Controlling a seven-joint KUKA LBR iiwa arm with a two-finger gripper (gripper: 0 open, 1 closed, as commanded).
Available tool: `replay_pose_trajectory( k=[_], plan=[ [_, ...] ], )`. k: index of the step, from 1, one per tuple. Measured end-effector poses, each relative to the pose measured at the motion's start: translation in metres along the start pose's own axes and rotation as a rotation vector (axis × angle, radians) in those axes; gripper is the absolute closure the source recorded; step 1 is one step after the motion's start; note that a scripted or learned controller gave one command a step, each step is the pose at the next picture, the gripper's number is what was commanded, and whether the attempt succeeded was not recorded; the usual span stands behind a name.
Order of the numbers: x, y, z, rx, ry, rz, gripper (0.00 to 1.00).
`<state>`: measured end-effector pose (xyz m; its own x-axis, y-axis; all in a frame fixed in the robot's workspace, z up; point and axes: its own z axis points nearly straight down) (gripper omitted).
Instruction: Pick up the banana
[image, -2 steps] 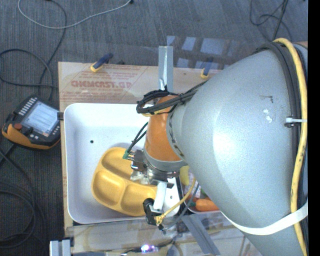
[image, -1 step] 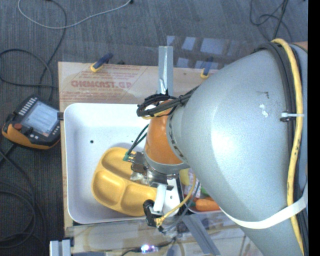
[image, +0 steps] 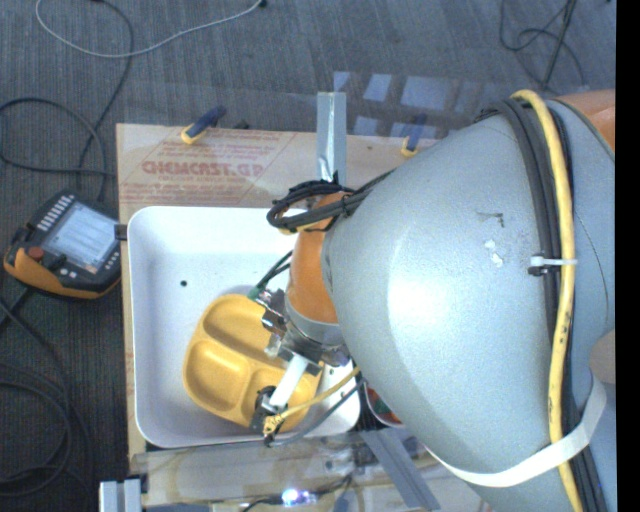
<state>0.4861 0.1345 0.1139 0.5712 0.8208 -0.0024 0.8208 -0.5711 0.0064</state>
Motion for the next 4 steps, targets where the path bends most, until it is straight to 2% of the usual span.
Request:
replay_pose_trajectory(
  k=[1,2,3,4],
  plan=[
    [0.066,-0.002,-0.146,0.005,-0.009,0.329,1.00],
    [0.066,-0.003,-0.145,0.006,-0.010,0.329,0.00],
    [0.066,-0.024,-0.168,0.006,-0.007,0.049,0.00],
    [0.081,-0.057,-0.226,0.005,-0.007,0.002,0.00]
  ],
)
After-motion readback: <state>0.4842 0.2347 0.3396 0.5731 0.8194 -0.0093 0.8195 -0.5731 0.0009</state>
